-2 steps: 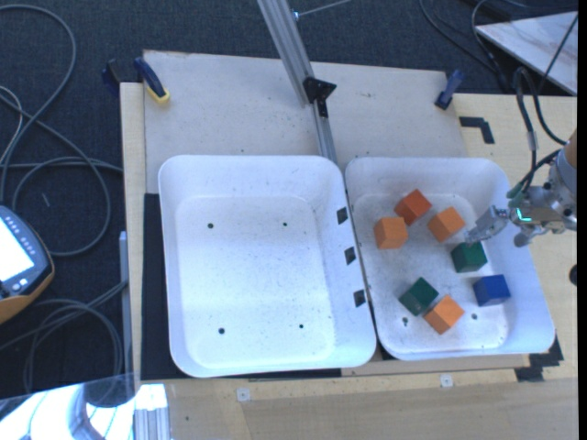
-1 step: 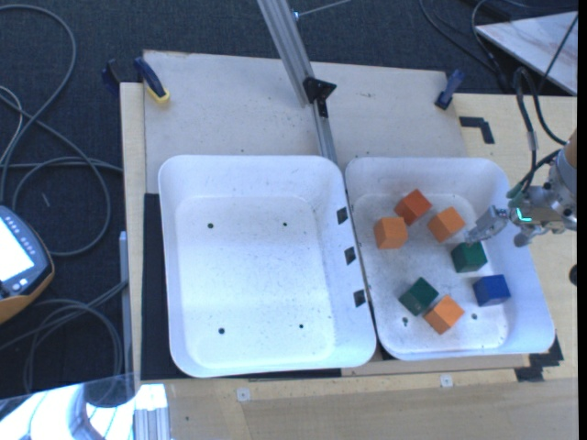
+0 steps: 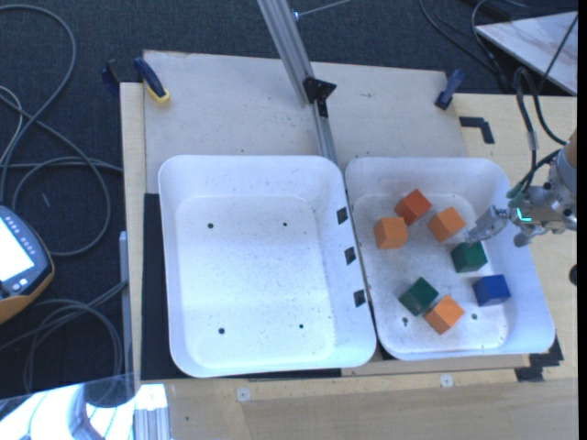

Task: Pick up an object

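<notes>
Pincer [image 3: 492, 225]: at the right bin's [image 3: 523, 333] far right rim; grip state cannot be told.
Nearest cube: green cube [image 3: 469, 257], touching or just below the pincer tip.
Right bin: four orange cubes, another green cube [image 3: 419, 295], blue cube [image 3: 492, 289].
Left bin [image 3: 183, 337]: bare white floor.
Arm: mostly cut off at the frame edge.

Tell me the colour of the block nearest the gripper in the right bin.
Dark green; the block lies just below the gripper, seen in the camera view.
</notes>
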`<state>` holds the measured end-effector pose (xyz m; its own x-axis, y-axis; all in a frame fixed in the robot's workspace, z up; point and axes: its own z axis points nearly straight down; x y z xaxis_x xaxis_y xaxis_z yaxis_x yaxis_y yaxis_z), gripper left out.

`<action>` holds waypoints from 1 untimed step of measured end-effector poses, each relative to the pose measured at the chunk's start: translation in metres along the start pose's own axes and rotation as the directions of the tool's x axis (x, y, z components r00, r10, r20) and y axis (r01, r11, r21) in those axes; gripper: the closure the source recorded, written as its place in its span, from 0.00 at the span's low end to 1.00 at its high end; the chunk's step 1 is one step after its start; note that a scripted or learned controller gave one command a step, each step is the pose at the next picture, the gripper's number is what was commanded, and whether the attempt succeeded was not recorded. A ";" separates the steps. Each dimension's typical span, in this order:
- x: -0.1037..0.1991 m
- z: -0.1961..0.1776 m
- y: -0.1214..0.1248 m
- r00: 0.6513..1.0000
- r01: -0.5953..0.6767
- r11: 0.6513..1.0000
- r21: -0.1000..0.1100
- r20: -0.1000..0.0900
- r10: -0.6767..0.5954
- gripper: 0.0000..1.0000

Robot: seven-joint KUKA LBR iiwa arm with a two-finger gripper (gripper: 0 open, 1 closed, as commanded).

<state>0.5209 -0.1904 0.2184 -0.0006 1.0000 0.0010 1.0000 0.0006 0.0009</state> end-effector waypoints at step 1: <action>0.000 0.000 0.000 1.000 0.000 1.000 0.000 0.000 0.000 0.00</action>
<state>0.5209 -0.1904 0.2184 -0.0006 1.0000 0.0010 1.0000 0.0006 0.0009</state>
